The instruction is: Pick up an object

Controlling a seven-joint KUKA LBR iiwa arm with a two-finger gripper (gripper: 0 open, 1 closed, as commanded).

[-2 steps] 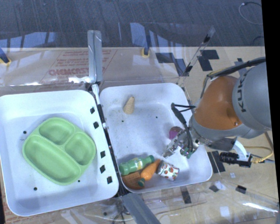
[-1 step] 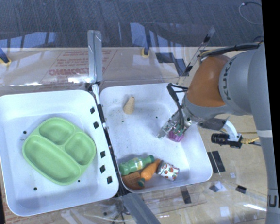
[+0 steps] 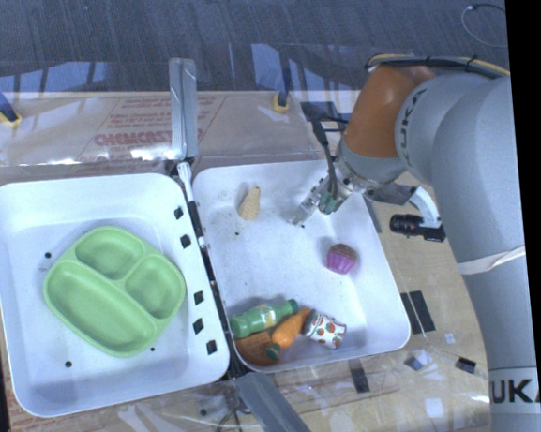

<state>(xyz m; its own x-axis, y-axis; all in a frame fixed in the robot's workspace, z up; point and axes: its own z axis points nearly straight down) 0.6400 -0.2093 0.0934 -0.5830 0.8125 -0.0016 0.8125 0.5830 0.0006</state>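
A purple cupcake toy (image 3: 341,258) lies alone in the right bin (image 3: 379,328), well clear of other items.

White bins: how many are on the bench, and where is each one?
2. The left bin holds a green plate. The right bin holds small toys, with the gripper over it.

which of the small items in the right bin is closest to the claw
The purple cupcake-like toy, alone just below the claw. The tan cone piece lies a bit farther to its left, and the green bottle, carrot and patterned cup cluster at the bin's near edge.
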